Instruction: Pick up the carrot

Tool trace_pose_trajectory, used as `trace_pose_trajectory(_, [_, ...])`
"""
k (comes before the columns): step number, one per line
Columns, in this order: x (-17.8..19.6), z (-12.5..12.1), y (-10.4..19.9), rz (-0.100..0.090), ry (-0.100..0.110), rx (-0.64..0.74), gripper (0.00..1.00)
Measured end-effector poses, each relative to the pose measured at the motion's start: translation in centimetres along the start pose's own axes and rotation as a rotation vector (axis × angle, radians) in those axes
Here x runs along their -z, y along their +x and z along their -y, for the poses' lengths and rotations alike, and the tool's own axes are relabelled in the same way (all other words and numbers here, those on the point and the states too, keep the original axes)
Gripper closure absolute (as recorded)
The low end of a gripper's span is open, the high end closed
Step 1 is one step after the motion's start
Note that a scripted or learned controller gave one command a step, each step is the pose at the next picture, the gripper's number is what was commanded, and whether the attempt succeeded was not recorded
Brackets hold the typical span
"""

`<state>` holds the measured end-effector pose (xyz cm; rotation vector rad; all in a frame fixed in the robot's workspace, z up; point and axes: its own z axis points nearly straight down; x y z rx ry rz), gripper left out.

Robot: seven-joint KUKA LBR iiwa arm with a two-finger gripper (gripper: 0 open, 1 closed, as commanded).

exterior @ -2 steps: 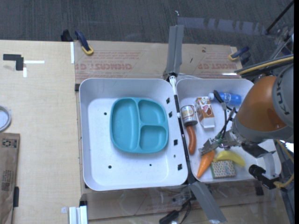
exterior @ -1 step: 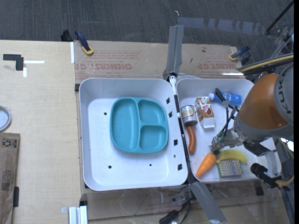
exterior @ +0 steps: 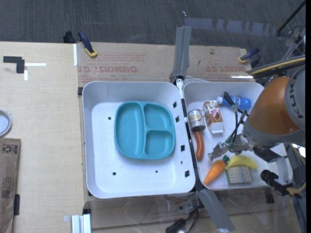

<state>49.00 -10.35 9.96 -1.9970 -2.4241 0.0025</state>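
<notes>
The orange carrot lies slanted in the right bin near its front left corner, with its green top pointing up and right. My gripper hangs just above the carrot's top end, reaching in from the right under the orange wrist band. It looks open, with nothing between its fingers, and the carrot rests on the bin floor.
Also in the right bin: a reddish sausage, a can, a small carton, a blue bottle, a banana and a speckled sponge beside the carrot. The left bin holds a teal divided plate.
</notes>
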Motion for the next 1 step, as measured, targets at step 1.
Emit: trace_pose_trajectory(1, [9.15,-4.34,1.84,0.001,0.000,-0.064,0.00])
